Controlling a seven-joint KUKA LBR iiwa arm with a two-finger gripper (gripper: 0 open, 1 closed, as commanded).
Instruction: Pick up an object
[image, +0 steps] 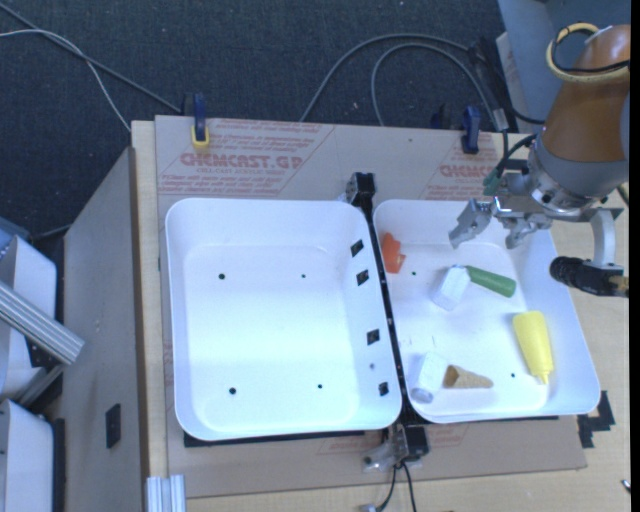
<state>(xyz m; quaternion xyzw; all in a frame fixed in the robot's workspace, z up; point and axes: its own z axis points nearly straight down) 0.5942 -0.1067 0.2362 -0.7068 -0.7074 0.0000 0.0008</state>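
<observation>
My gripper (493, 229) hangs over the back of the right bin (575, 395), its two grey fingers spread apart with nothing between them. Below it in that bin lie a green cylinder (491, 280) and a white block (451, 287) side by side. An orange piece (391, 253) rests near the bin's left wall. A yellow bottle-shaped object (534, 344) lies at the right side. Near the front sit a white cup-like piece (428, 376) and a tan wedge (465, 378).
The left bin (200, 400) stands beside the right one, a black clipped divider (377, 290) running between them. Blue clamps (200, 127) hold the board at the back. Cables loop behind the bench. A black part (585, 274) of the arm juts over the right rim.
</observation>
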